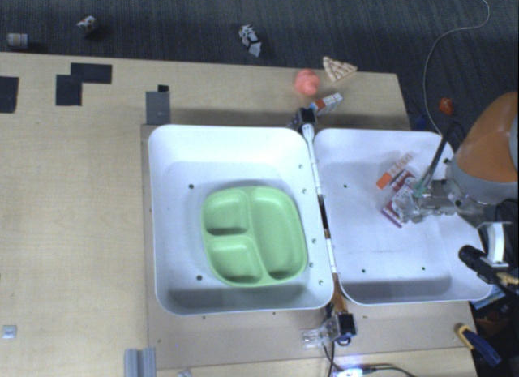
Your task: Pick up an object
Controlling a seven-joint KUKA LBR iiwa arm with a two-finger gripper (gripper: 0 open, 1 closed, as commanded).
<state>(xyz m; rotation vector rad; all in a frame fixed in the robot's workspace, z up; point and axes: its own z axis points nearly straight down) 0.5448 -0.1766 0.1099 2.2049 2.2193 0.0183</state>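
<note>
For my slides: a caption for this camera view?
Gripper over small packets in right bin; green tray in left bin.

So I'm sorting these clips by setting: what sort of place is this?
Most likely a robotics lab test bench. Two white bins sit side by side on a wooden bench, a robot arm reaches into the right one, and small objects lie scattered on the dark carpet.

Wooden bench (73,229) — two white bins (166,229) (357,152), pink ball (306,82).

My pincer (408,202) hangs over a small packet (395,177) near the right bin's (365,282) far edge; a green tray (253,234) fills the left bin (174,286).
</note>
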